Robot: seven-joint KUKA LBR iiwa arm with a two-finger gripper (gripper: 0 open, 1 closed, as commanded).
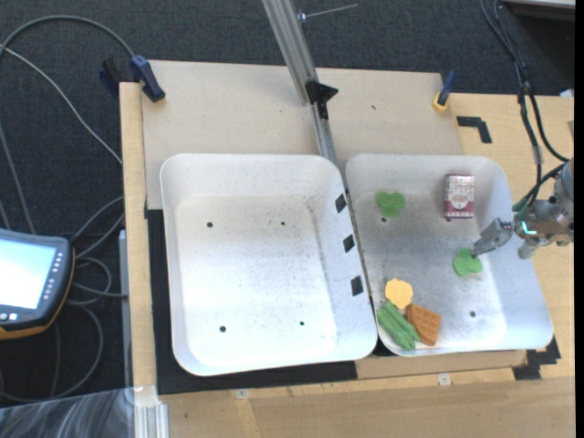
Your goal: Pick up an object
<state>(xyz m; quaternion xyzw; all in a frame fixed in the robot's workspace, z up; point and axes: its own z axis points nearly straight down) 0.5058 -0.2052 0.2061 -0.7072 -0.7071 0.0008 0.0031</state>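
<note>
Your pincer (505, 235), spread apart and holding nothing, hangs beside two green pieces (468, 264); one red box (459, 196), one waffle (424, 324) nearby.

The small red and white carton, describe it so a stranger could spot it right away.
Look in the right bin, toward its far right corner. The small red and white carton sits there apart from the other items, the one boxy printed package among flat green, yellow and orange pieces.

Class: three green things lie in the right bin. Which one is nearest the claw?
The small round green piece at the bin's right side, right beside the claw. The green heart shape lies near the bin's far-left corner, and the long green piece by its near wall.
</note>
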